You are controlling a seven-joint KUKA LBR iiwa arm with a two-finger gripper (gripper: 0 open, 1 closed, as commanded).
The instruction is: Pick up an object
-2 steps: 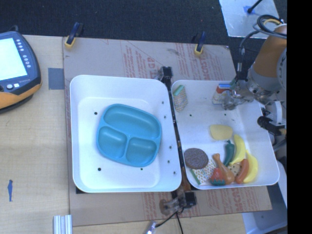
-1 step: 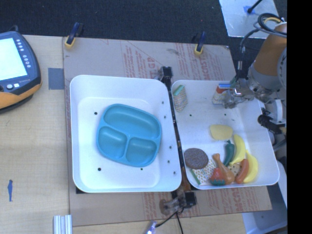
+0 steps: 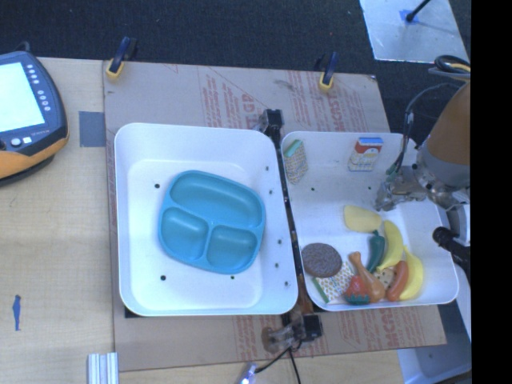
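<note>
A wooden bench (image 3: 56,246) with a sheet of printed cardboard (image 3: 240,94) clamped to it carries my two white bins side by side, with dark floor beyond the far edge. The left bin (image 3: 136,146) holds a blue divided plate (image 3: 212,222) lying flat near its middle. The right bin (image 3: 320,146) holds the loose items. A small can (image 3: 295,160) lies near its far left corner and a small carton (image 3: 366,154) stands near its far edge. A yellow wedge (image 3: 362,218) lies toward the middle, and a dark round disc (image 3: 322,259) sits near the left wall. A heap of toy food is crowded into the near right corner: a banana (image 3: 394,246), a green pepper (image 3: 376,250), a drumstick-like piece (image 3: 362,272) and a red item (image 3: 398,279).

My gripper (image 3: 394,192) reaches in over the right bin's right edge, just beyond the yellow wedge. I cannot tell how it stands. A teach pendant (image 3: 24,110) rests at the bench's far left edge.
</note>
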